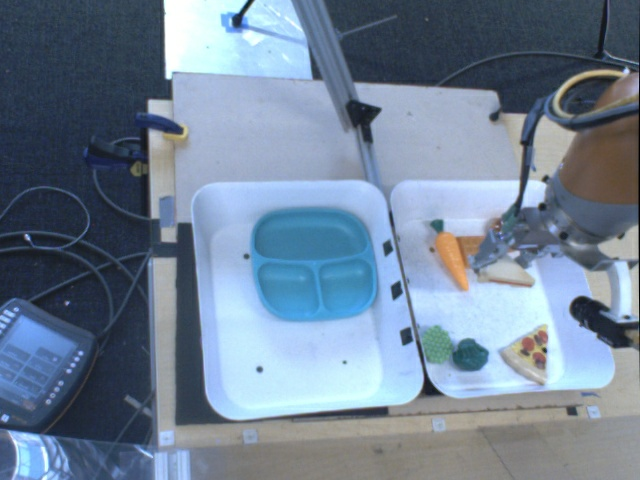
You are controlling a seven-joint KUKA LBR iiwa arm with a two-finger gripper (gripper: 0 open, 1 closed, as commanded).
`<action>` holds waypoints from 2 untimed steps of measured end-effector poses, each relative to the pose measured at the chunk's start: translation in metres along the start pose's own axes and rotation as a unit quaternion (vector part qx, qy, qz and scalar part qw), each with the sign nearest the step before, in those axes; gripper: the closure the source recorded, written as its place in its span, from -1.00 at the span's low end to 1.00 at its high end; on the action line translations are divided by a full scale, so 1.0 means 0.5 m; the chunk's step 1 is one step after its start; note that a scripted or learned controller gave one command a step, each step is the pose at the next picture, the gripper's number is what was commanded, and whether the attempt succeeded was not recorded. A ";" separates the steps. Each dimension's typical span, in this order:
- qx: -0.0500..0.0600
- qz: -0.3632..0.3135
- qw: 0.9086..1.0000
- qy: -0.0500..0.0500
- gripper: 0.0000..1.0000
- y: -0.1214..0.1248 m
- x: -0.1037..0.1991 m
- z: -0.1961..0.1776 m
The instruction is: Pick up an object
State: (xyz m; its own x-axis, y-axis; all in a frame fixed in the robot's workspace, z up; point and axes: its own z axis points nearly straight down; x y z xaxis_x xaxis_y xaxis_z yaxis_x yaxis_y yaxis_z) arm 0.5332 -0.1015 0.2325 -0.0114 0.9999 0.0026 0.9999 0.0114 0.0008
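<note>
Camera view: right bin holds carrot, pizza; end effector state unclear.

Bench on a dark carpeted floor

A pale board tops the bench, with a slanted metal pole crossing above it and a blue-and-yellow clamp at its left edge; black cables trail over the dark carpet toward a handheld control pendant

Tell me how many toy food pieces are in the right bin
5 that I can see: a carrot, a bread slice beside the gripper, a light green piece, a dark green piece, and a pizza slice. The arm may hide more.
</note>
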 end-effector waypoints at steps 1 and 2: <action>-0.001 0.000 1.000 0.000 1.00 0.006 0.109 -0.021; -0.001 0.000 1.000 0.000 1.00 0.029 0.218 -0.015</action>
State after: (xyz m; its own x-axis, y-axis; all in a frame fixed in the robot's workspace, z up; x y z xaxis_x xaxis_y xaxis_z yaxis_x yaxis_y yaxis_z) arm 0.5462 0.0075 0.2402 -0.0121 0.9999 0.0026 0.9999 0.0121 0.0018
